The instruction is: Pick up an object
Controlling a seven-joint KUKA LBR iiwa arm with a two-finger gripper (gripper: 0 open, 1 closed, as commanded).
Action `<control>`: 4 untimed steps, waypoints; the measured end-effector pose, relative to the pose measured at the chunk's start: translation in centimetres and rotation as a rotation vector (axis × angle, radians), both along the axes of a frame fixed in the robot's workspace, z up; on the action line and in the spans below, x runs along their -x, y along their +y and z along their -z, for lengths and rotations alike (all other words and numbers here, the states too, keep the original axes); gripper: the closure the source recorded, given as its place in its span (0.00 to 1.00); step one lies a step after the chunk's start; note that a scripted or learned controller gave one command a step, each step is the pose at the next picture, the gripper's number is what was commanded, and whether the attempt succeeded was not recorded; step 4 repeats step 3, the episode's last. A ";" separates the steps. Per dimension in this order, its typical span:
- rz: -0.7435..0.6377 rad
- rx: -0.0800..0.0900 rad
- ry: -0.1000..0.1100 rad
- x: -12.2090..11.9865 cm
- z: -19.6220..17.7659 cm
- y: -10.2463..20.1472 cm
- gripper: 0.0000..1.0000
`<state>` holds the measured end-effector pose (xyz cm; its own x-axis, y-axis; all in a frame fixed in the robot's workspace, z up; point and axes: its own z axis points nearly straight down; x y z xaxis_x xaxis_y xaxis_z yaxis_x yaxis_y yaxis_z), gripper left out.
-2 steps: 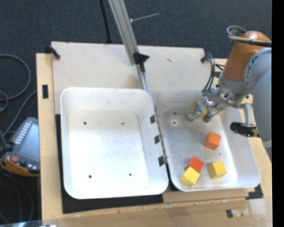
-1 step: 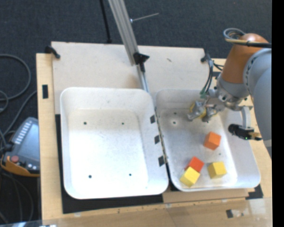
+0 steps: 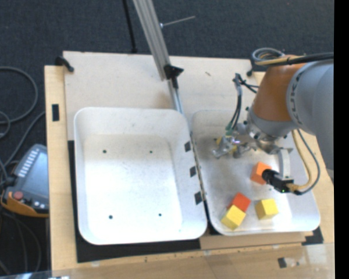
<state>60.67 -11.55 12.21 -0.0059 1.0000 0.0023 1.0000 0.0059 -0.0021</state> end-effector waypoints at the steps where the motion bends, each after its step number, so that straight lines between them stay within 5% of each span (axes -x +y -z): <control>1: -0.003 -0.001 -0.008 3.3 -7.9 7.0 1.00; 2: 0.003 0.002 -0.003 2.2 -7.4 6.9 1.00; 3: -0.003 0.000 0.000 5.0 -7.4 15.6 1.00; 4: -0.003 0.000 0.000 5.0 -7.4 15.6 1.00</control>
